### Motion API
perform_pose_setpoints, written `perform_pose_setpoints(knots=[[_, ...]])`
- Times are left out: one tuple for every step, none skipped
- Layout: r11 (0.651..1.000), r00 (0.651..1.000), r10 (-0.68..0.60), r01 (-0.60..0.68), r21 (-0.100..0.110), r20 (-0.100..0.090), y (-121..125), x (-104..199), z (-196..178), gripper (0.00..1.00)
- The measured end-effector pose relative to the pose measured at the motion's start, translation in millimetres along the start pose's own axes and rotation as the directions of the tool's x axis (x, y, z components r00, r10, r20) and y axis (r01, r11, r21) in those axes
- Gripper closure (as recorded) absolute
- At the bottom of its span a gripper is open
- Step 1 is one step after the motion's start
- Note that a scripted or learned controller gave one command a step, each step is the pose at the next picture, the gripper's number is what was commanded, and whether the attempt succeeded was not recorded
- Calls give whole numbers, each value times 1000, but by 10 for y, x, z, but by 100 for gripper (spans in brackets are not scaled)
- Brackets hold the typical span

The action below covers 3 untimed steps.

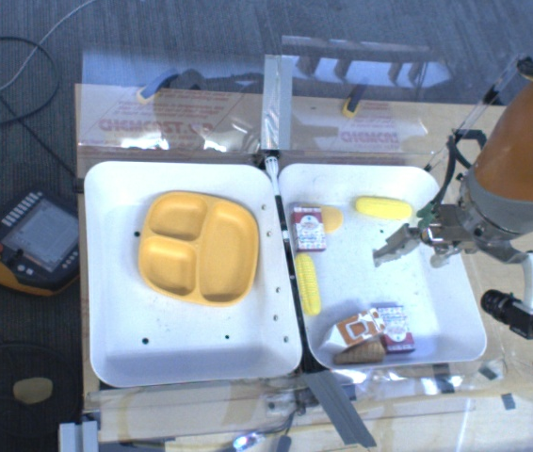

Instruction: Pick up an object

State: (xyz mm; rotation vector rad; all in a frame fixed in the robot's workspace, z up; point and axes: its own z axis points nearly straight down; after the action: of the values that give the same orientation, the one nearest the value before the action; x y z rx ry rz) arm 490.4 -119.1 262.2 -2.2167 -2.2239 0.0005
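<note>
Two shallow white bins sit side by side on the counter (106, 130), rims touching along the middle. Nearest the camera, in the right bin (455, 342), a small orange carton (359, 329) and a red-and-white packet (395, 328) lie pressed together against the front wall, with a brown cone-like piece (361, 351) just below them; they look dumped there, not arranged.

Further in, a yellow corn cob (308, 283) lies tight against the divider wall, its long axis running near-to-far, parallel to the rim. That position leaves little room for a finger on the wall side. Beyond it a red-and-white box (308, 229) lies flat, long axis also near-to-far, with a small orange-yellow piece (331, 219) touching its far right corner.

The gripper (408, 243) hangs over bare floor in the middle right of this bin, jaws apart and holding nothing. The arm's orange band (521, 139) rises at the right.

The likeliest target, by my reading, is the yellow banana-shaped piece (383, 208) near the far wall, just beyond the gripper. Its long axis runs left-right, ends pointing at the divider and the right wall, with free space on both long sides.

The left bin (106, 347) holds a yellow divided plate (199, 247), face up, centred.
</note>
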Motion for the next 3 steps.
perform_pose_setpoints(knots=[[994,994,-112,112,0,2,729,-14,68,0],[999,999,-49,49,2,0,1462,8,879,0],[998,998,-57,57,-31,10,1665,-646,1517,0]])
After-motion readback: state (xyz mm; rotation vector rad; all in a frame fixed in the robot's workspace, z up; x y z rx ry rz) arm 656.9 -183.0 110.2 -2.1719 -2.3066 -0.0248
